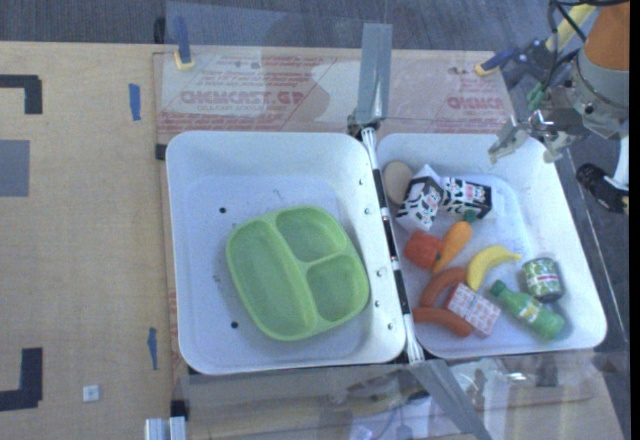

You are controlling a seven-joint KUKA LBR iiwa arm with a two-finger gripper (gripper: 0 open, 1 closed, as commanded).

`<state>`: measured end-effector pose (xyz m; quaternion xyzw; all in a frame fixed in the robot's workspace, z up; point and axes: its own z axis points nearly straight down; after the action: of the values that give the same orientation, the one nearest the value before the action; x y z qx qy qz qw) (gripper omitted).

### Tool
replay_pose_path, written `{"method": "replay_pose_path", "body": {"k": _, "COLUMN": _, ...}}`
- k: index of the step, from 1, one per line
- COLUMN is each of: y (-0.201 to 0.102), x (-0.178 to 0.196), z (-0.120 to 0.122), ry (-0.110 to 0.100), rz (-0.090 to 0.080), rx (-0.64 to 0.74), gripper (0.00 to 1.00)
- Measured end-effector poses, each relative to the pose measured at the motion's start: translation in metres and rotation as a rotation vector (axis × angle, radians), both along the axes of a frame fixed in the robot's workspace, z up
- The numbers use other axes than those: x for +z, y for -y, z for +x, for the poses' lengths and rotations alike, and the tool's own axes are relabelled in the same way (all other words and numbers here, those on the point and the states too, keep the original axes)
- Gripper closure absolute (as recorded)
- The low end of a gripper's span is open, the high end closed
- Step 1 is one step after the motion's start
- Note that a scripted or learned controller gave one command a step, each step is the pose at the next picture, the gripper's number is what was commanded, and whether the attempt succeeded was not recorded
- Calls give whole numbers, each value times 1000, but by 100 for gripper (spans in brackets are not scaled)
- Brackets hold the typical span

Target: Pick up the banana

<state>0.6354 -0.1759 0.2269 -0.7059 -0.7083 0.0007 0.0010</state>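
The yellow banana (490,264) lies in the right bin (580,248), right of centre, between an orange carrot (453,243) and a green-labelled can (541,278). My gripper (525,146) hangs over the bin's far right corner, well above and behind the banana. Its two fingers are spread open with nothing between them. The orange band of the arm shows at the view's right edge.
The right bin also holds a cow-patterned carton (445,198), a beige egg (397,180), a red piece (422,250), two sausages (441,320), a pink box (472,310) and a green bottle (528,312). A green divided plate (297,271) lies in the left bin (200,178).
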Motion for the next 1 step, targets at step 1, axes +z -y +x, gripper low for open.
{"method": "replay_pose_path", "body": {"k": 1, "y": 11, "x": -109, "z": -66, "ry": 0, "rz": 0, "rx": 52, "gripper": 0}}
